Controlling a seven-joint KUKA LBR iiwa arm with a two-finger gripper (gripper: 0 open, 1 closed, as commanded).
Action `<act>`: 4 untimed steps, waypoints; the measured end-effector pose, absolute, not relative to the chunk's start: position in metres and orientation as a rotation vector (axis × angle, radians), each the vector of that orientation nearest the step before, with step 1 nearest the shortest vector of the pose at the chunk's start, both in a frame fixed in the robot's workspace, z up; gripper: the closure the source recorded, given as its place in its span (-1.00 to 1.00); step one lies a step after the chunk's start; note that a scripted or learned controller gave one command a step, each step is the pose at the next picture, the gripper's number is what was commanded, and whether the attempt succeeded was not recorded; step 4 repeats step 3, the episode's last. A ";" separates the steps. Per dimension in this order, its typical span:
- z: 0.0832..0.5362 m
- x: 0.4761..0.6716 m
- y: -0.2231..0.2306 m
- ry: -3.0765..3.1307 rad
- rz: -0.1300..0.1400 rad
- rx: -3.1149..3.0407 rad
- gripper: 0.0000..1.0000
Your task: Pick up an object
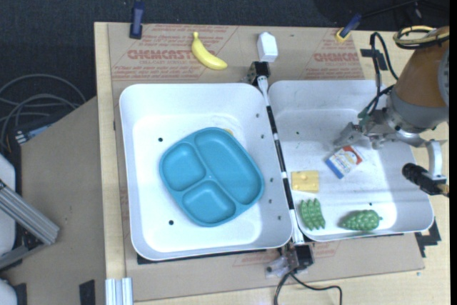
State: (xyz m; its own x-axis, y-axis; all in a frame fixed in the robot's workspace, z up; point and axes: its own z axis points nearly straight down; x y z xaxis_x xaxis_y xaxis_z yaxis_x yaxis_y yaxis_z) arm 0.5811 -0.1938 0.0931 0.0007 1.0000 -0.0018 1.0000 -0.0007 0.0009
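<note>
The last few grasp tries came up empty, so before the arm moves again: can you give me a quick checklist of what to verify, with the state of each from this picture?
1. Gripper is over the right white bin: ok, it sits in the bin's upper right part.
2. A target lies near it: ok, the small blue, white and red packet is just below and left of the gripper.
3. Packet is between the fingers: cannot tell, too small and blurred.
4. Packet stands apart from neighbours: ok, the yellow cheese-like block lies apart from it.
5. The two green bumpy toy pieces are out of the way: ok, along the bin's near edge.
</note>
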 end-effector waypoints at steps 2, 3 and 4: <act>0.094 0.555 -0.162 2.222 0.000 2.220 1.00; 0.185 0.532 -0.065 2.224 0.003 2.218 1.00; 0.185 0.532 -0.065 2.224 0.003 2.218 1.00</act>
